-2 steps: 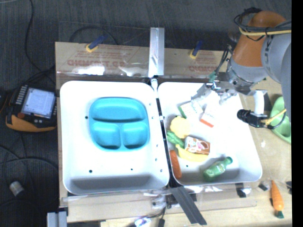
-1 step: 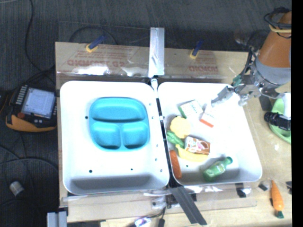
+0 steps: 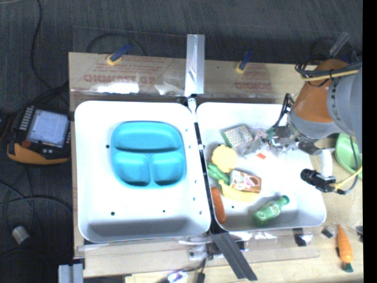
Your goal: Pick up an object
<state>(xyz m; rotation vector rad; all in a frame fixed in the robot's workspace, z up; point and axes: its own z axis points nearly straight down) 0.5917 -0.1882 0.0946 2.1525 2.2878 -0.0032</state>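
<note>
My gripper [image 3: 272,138] reaches down into the right bin [image 3: 294,217] near its back right, under the orange-banded wrist [image 3: 315,102]. It hangs over a small grey and red jumble [image 3: 258,147]. To its left lies a green checked pad [image 3: 237,135]. Further forward are a yellow round toy [image 3: 224,157], a printed snack packet [image 3: 244,182], a green bottle [image 3: 271,209] and an orange stick-shaped toy [image 3: 218,204] along the left wall. Nothing can be seen held.
The left bin [image 3: 94,217] holds a blue compartment tray [image 3: 148,153]. A black connector [image 3: 315,178] on a cable hangs over the right bin's right rim. A green object [image 3: 347,151] and an orange carrot [image 3: 344,249] lie outside on the right. A handheld unit [image 3: 41,133] sits far left.
</note>
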